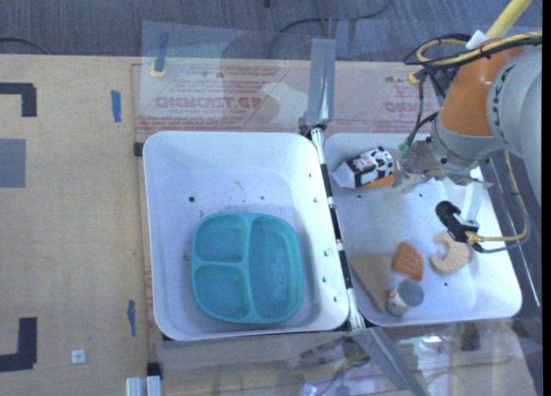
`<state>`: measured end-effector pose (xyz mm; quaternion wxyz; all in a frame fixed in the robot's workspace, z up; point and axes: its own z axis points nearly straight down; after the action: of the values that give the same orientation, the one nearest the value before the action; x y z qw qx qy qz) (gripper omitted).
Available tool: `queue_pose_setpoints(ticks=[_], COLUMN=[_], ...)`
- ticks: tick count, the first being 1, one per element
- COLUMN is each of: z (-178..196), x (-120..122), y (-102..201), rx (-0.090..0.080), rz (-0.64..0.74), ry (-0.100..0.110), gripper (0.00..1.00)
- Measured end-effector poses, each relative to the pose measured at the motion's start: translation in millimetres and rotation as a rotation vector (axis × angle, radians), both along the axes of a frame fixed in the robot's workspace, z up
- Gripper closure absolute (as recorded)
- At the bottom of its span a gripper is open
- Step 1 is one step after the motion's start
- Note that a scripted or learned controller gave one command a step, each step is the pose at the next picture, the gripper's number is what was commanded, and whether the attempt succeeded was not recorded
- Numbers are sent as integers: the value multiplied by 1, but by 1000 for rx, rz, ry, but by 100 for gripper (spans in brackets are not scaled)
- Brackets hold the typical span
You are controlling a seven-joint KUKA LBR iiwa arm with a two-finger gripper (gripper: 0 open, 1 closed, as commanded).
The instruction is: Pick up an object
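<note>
The gripper, its opening impossible to tell, hangs at eleven o'clock in the right bin, just beside the small packet, seemingly to grasp it.

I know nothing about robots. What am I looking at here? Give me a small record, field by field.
arm: grey with an orange band, reaching in from the right
gripper: over the right bin's far side, next to the packet
left bin: one teal divided plate
right bin: black-and-white packet, orange waffle piece, tan crescent, grey cup, tan wedge
anything held: cannot tell
</note>
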<state>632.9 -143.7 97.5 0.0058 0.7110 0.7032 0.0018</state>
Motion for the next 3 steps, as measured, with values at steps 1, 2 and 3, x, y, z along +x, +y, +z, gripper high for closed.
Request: queue_pose_setpoints(ticks=[1,2,3], z=[0,-11,-3], x=[0,25,26], y=[0,23,33], rx=[0,-7,8], rz=[0,-59,-51], ry=[0,51,55], gripper=[0,0,100])
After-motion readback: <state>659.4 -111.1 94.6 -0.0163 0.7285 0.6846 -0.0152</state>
